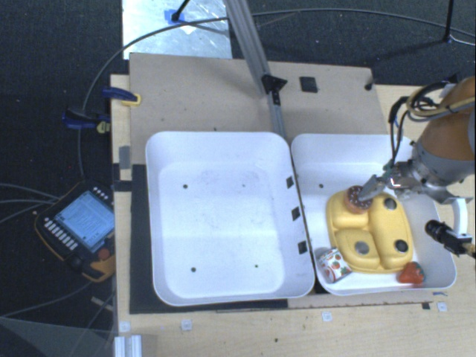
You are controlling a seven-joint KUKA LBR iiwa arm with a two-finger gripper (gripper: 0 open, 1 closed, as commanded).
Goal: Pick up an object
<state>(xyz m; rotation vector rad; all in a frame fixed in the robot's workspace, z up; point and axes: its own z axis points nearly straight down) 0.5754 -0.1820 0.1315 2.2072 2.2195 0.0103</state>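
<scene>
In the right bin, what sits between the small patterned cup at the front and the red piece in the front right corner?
In the camera view, the front edge of the yellow toy lies between the patterned cup and the red piece, in the right bin.

arm [446, 151]: grey | orange band | black cables

Arm [446, 136] cut off at the right edge. Fingertips of the gripper [366, 193] too small to judge as open or closed. Part of the yellow toy [370, 233] hidden beneath them. Small patterned object [332, 264] and red object [410, 274] too blurred to identify.
</scene>
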